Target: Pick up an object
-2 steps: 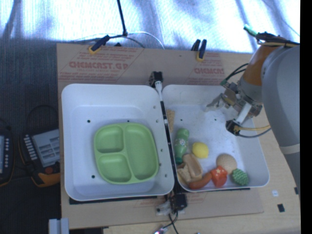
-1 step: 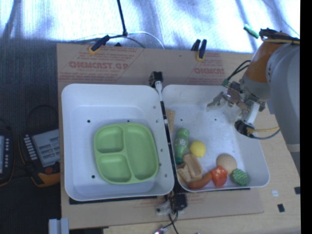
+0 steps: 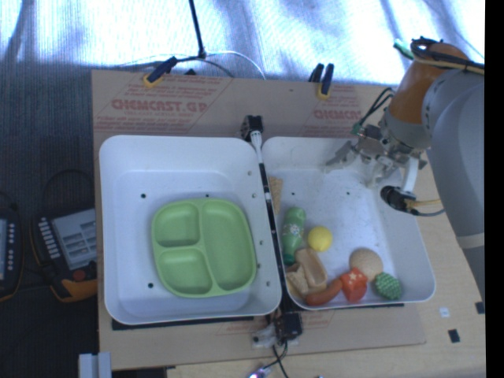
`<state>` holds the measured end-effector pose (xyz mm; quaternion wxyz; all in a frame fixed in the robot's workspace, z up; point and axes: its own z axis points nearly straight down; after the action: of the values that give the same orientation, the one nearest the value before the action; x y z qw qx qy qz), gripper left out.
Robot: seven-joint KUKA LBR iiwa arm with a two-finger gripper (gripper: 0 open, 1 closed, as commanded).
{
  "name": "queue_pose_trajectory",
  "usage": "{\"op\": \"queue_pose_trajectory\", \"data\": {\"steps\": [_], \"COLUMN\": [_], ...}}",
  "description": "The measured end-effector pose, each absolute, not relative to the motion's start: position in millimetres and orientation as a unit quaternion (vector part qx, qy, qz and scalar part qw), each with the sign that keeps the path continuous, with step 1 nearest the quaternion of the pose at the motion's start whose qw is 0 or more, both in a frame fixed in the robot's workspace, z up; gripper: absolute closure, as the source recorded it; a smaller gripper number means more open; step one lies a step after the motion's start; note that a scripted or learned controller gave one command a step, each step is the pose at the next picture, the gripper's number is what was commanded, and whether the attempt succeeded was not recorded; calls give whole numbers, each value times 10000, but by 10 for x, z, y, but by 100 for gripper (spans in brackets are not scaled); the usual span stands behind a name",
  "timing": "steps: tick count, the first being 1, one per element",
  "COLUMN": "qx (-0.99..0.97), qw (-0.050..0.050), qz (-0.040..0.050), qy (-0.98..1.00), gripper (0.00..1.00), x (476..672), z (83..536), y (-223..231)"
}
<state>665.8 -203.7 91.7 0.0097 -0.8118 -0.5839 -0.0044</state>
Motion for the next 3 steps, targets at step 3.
{"op": "queue_pose_trajectory", "data": {"steps": [3], "qx": [-8624], "qw": [11], "qz": [12], "qy": [-5062], "gripper": [0], "x": [5598], "z": [1234], "y": [-935]}}
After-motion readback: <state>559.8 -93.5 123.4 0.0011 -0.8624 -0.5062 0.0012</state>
